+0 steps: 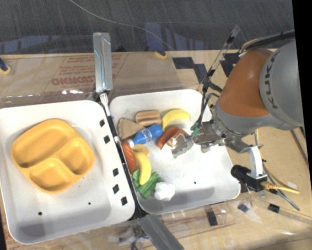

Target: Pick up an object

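Right bin (218, 190) floor bare toward near edge; toys crowd left wall; claw (181, 144) grip state unclear.

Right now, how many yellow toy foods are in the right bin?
2: a banana near the divider, and a lemon toward the back by the bread roll. The pile may hide more.
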Robot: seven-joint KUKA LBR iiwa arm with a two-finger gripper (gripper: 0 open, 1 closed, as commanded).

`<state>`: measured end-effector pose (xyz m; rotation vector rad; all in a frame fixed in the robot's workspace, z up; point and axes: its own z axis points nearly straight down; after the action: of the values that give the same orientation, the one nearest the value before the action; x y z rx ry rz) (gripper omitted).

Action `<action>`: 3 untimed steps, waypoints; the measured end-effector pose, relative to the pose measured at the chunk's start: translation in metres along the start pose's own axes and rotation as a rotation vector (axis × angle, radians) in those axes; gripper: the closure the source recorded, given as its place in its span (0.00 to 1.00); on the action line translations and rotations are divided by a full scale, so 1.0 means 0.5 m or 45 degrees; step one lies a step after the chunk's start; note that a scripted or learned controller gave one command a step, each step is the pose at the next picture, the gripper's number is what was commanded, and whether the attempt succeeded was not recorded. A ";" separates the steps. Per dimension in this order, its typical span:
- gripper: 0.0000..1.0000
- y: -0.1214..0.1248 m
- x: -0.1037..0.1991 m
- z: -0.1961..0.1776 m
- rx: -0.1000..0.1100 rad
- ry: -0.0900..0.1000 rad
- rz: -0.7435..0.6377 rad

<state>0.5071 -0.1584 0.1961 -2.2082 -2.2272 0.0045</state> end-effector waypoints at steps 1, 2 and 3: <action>0.00 0.125 -0.076 0.181 -0.011 -0.002 0.026; 0.00 0.213 -0.062 0.207 -0.005 -0.001 0.169; 0.00 0.252 0.083 0.211 0.009 0.000 0.154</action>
<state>0.6322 -0.1156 0.0900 -2.3359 -2.0863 0.0129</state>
